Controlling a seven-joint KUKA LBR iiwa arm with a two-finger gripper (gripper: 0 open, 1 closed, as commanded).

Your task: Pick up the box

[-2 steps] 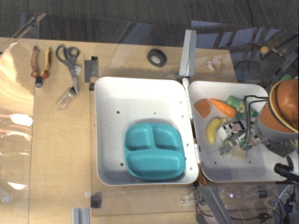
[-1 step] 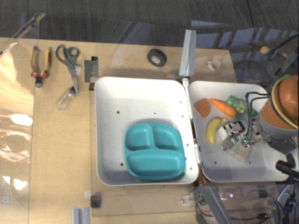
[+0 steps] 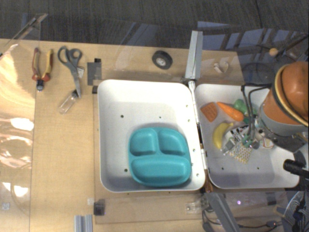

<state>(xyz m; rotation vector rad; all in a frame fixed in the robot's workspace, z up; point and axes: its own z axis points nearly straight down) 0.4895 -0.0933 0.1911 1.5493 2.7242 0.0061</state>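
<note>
In the right bin my gripper hangs low over a cluster of items, with the grey and orange arm above it at the right. A small pale speckled box lies tilted directly beneath and just in front of the gripper, partly covered by it. I cannot tell whether the gripper touches the box.
Beside the gripper lie a yellow banana, an orange carrot, a flat orange block and a green item. The left bin holds a teal divided plate. Scissors, pliers and a tape roll lie on the bench.
</note>
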